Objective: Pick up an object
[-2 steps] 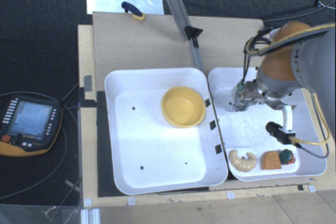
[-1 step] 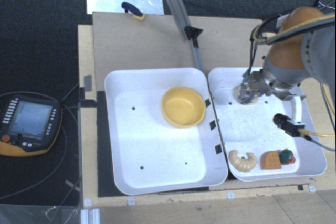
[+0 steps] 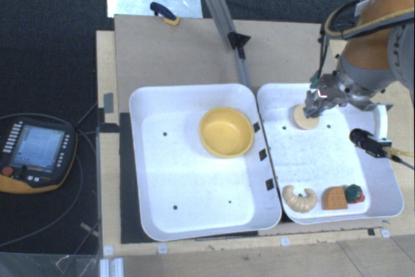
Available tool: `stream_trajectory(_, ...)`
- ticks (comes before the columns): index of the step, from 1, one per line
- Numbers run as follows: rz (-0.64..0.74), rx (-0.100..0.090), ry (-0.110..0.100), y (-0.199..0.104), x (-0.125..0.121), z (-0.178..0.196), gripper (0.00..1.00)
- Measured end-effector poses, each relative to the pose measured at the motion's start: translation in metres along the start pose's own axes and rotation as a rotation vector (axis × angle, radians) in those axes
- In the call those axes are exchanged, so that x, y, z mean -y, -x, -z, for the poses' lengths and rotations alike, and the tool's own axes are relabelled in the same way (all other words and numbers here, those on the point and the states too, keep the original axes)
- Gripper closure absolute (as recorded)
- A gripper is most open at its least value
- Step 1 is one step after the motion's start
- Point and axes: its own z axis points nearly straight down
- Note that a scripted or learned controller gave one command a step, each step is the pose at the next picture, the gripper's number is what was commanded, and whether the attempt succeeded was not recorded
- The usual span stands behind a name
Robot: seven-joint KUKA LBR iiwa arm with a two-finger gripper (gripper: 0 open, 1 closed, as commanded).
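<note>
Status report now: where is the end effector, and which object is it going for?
End effector down over tan round piece, right bin far corner. No grasp visible. Nothing in the way.

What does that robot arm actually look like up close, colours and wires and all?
The arm is rounded and grey, with a broad orange band above the wrist. Black cables loop beside that band. It narrows to a small dark gripper with metallic parts.

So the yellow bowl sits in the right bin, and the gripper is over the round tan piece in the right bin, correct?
Not quite. The camera view shows the yellow bowl in the left bin, not the right bin. The gripper is indeed over the round tan piece in the right bin.
</note>
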Motion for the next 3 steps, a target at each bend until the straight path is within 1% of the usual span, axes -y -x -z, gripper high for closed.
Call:
stream_trajectory(1, 0.004, -0.001, -0.003, -0.047, -0.006, 0.012, 1.00)
stream_trajectory(3, 0.003, -0.001, -0.002, -0.137, -0.030, 0.032, 1.00)
